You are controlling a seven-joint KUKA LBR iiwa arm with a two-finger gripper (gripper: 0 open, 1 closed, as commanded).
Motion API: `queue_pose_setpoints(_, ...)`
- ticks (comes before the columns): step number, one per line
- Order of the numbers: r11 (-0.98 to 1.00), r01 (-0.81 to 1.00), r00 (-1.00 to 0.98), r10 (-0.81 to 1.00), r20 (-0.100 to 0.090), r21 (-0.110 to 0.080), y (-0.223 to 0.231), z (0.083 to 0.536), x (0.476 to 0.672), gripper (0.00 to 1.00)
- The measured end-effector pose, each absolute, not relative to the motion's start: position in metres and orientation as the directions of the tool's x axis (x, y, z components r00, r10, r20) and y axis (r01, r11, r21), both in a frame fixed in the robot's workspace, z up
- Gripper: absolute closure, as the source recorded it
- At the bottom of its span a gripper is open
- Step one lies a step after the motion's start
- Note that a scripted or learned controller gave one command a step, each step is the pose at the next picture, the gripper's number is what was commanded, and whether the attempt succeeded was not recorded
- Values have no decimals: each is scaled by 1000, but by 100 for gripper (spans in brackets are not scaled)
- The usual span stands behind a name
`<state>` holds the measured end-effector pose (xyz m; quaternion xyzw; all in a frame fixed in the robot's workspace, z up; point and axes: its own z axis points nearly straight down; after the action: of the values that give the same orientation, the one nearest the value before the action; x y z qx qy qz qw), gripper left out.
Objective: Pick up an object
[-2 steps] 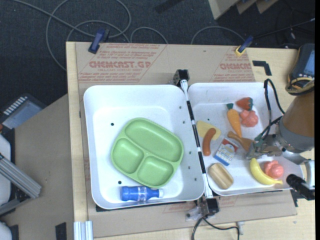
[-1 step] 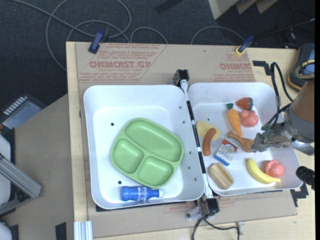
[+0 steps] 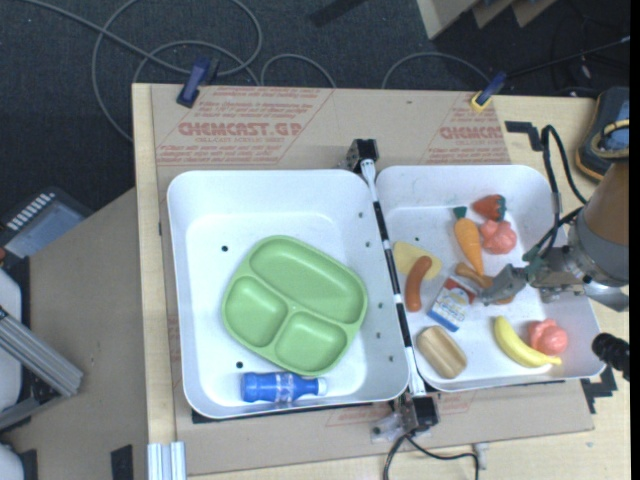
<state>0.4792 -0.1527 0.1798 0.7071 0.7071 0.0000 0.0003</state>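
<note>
The right bin [image 3: 440, 178] holds several toy foods: an orange carrot [image 3: 468, 243], a red strawberry [image 3: 488, 207], a pink fruit [image 3: 498, 235], a red sausage [image 3: 418, 280], a yellow wedge [image 3: 403, 256], a small carton [image 3: 452, 304], a brown bun [image 3: 441, 352], a banana [image 3: 518, 344] and a pink-red fruit [image 3: 548, 338]. My gripper [image 3: 503, 284] reaches in from the right and hangs low over the bin's middle, just right of the carton and below the carrot's tip. I see nothing lifted off the bin floor.
The left bin [image 3: 185, 268] carries a green divided plate [image 3: 293, 303] and a blue bottle [image 3: 282, 388] lying near its front wall. The grey arm [image 3: 600, 243] crosses the right bin's right rim. Cables and clamps lie beyond the bench's far edge.
</note>
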Motion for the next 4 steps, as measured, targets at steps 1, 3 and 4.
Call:
queue_pose_setpoints(1, -1, 1000, 1, 1000, 0, -2, -161, 89, 479, 0)
queue_pose_setpoints(3, -2, 1000, 2, 1000, 0, 0, -161, 99, 479, 0)
queue_pose_setpoints(4, 0, 1000, 0, 1000, -1, 2, -177, 85, 533, 0)
